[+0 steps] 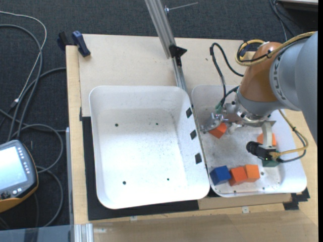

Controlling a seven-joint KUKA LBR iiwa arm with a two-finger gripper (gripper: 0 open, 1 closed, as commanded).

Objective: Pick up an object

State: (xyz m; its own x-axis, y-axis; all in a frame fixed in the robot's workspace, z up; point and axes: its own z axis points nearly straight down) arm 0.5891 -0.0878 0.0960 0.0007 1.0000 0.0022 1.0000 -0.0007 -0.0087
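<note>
My gripper [217, 121] hangs low over the left half of the right bin [292, 178], with the grey arm and its orange band reaching in from the right. A small orange block [218, 131] lies right at the gripper's tip, partly covered by it. Near the bin's front edge a blue block [220, 175] and two orange blocks [237, 176] [252, 172] sit in a row. An upright orange piece [267, 137] stands further right, beside a small green object [273, 161].
The left bin [101, 135] stands next to the right one, separated by a raised rim with black clips. A slanted metal rail [160, 21] crosses the back of the bench. A black cable and connector [256, 148] hang from the wrist over the right bin.
</note>
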